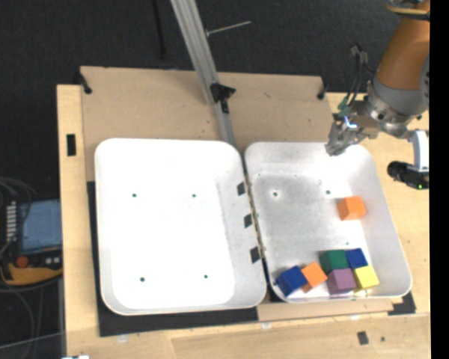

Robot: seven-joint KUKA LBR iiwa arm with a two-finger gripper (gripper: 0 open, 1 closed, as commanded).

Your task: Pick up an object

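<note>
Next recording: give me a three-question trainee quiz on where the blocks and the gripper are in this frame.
1. True or false: the lone orange block lies in the right bin.
2. Which block sits leftmost in the cluster along the near rim? A) yellow block B) blue block C) purple block
3. Fill in: the gripper hovers over the right bin's ____ rim.

Key: 1 true; 2 B; 3 far.

No readable text, labels, brands or numbers anywhere: bins (172,223), blocks (337,271), arm (400,66) and desk (135,103) carry no legible markings.
</note>
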